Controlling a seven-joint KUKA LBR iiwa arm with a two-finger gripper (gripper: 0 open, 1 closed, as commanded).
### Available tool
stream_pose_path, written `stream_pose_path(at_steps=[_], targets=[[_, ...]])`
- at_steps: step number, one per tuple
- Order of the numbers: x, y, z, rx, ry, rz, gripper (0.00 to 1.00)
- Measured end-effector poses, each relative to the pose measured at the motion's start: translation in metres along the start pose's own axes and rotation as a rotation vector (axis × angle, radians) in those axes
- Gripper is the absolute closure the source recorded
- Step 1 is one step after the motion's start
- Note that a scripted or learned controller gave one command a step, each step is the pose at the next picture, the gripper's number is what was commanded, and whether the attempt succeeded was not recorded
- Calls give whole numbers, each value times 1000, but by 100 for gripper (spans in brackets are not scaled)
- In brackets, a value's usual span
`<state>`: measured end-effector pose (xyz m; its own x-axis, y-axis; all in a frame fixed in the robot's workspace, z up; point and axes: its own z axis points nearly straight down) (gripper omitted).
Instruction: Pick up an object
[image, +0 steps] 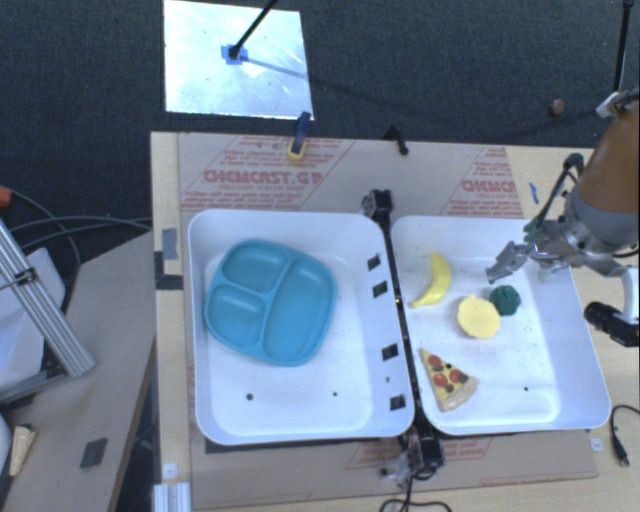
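Claw (508, 262) above the green object (506, 298), arm cut off at right, finger state unclear.

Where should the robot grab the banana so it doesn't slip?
Probably around the middle of the banana, coming straight down from above. It lies flat in the right bin, curved and narrow, so the gripper could close across its thin width there. Nothing touches its sides; the yellow round piece sits apart, below it.

In the right bin (575, 400) lie a curved yellow banana (433, 280), a round yellow disc (478, 317) touching a dark green lump (506, 299), and a pizza slice (446, 378) nearer the front.
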<state>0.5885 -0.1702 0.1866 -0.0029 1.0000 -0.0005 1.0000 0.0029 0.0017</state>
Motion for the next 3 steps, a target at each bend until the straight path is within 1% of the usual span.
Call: stream_pose_path(at_steps=[1,2,3], targets=[[-38,-101,105,7,3,10,0],[-11,-40,101,-5,-1,-6,0],[-38,-106,103,5,0,7,0]])
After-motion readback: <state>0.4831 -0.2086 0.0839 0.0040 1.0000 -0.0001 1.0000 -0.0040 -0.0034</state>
